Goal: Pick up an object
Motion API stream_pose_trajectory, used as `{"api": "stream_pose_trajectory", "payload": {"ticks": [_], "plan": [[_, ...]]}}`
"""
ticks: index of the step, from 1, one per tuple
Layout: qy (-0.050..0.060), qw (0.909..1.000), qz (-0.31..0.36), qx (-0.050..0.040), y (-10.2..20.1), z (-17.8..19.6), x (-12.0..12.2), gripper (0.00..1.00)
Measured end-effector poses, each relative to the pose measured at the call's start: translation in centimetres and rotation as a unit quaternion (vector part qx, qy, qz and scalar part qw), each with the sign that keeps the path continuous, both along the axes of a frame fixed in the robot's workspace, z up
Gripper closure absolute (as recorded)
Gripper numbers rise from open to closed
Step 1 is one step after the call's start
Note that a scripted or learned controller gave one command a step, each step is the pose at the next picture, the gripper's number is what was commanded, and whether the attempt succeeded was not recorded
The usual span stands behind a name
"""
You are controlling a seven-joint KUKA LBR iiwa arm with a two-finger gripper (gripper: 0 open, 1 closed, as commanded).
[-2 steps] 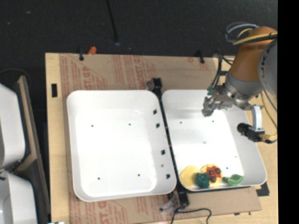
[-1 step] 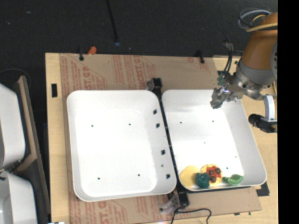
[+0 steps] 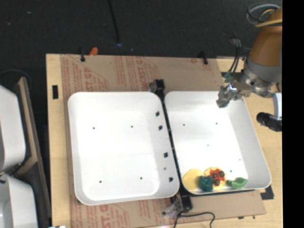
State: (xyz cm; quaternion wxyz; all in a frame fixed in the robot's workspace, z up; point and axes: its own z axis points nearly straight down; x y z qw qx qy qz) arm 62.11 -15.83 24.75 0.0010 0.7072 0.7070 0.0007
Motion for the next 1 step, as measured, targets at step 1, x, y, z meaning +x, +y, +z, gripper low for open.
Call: {"api": "stream_pose_trajectory", "payload": {"ticks": [1], "plan": [[0.001, 1.0, 0.002, 0.0005, 5.02, -0.91, -0.41, 1.0]]}}
